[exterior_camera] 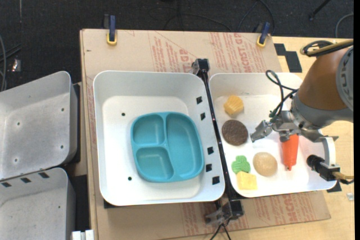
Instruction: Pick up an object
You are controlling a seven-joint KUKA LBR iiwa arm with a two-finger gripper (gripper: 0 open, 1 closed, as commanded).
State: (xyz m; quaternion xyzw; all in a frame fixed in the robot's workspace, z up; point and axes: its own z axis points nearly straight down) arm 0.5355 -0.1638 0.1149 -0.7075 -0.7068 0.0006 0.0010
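The right bin [247, 84] holds several toy foods. An orange carrot [289, 153] lies toward its right side. A beige bun [264, 164] sits beside it, and a brown round cookie [234, 132] lies nearer the middle. A yellow corn piece [233, 105] is at the back. A green piece [241, 164] and a yellow block [246, 181] lie at the front. My gripper [286, 133] hangs low over the right bin, right at the carrot's upper end. The wrist hides how it meets the carrot.
The left bin [112, 93] holds a teal divided plate [167, 146]. A black divider [211, 121] runs between the two bins. The grey arm with its orange band [326, 87] covers the right bin's far right corner. Cables [278, 84] loop near the wrist.
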